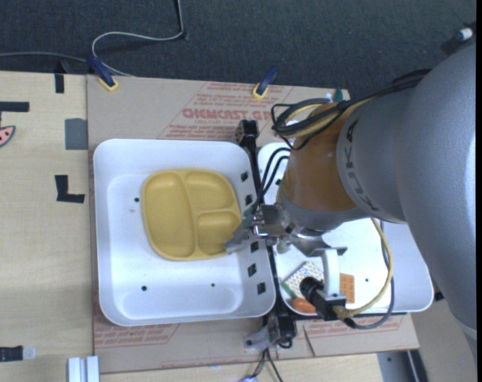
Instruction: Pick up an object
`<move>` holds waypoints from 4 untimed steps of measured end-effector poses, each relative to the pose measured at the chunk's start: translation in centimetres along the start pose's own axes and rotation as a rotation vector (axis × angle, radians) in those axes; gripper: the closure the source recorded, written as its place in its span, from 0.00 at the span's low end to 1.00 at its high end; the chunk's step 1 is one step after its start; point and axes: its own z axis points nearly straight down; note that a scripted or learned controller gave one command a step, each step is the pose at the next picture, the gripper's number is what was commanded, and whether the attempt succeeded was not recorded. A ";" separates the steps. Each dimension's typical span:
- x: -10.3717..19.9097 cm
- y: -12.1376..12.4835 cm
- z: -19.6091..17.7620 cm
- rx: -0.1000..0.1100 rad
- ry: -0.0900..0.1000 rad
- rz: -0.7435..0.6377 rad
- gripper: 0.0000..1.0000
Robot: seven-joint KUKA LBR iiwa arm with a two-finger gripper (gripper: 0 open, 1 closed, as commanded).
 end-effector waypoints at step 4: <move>2.7 0.5 3.7 -0.016 0.001 0.000 0.00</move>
